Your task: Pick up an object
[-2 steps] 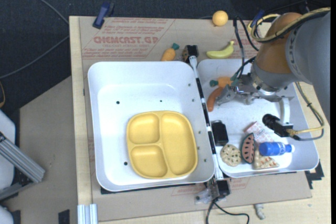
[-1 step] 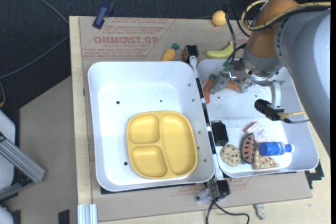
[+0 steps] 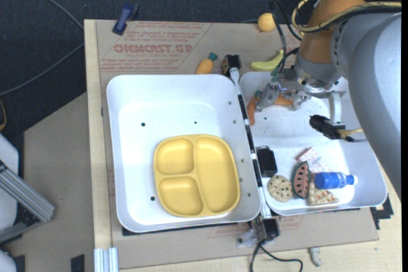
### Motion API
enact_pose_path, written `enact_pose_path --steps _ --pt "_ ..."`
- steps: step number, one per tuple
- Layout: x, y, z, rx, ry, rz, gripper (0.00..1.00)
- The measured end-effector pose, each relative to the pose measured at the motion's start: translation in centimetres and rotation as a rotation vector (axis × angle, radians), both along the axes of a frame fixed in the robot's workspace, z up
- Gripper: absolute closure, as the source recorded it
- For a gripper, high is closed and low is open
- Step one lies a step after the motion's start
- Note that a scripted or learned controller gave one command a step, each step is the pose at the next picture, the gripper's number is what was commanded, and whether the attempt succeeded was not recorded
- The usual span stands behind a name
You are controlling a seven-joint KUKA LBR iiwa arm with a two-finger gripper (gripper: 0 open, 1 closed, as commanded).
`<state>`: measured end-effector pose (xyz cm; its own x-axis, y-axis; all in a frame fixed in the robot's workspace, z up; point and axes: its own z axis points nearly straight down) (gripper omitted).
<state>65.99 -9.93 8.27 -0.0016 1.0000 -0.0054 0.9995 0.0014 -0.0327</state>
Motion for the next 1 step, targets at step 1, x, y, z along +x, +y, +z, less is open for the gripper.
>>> enact_pose_path --steps 1 --pt "0.01 0.03 0.01 -0.001 -0.001 -0.001 0.00"
